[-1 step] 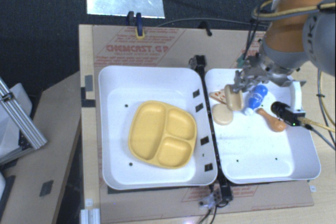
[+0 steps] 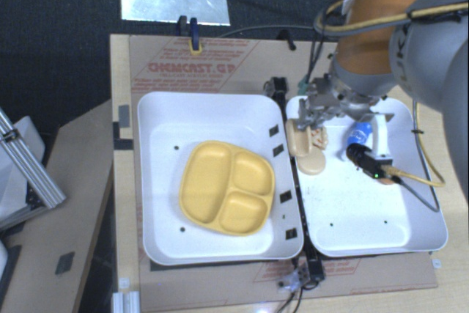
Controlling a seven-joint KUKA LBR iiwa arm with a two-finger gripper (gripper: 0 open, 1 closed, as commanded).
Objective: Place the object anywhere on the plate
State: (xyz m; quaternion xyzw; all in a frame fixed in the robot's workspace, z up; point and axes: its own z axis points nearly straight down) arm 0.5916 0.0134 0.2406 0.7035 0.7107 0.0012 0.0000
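Note:
A yellow plate with three compartments lies in the left bin, and nothing rests on it. In the right bin, a tan object with a rounded lower end lies against the left wall. My gripper hangs low over the far left part of that bin, right at the tan object's upper end. A small pale, speckled piece shows just under the gripper. I cannot make out whether it is touching either item.
A blue object and a white one lie just right of the gripper in the right bin. The raised divider between the bins runs beside the tan object. The arm's bulky orange and grey body overhangs the bin's far right.

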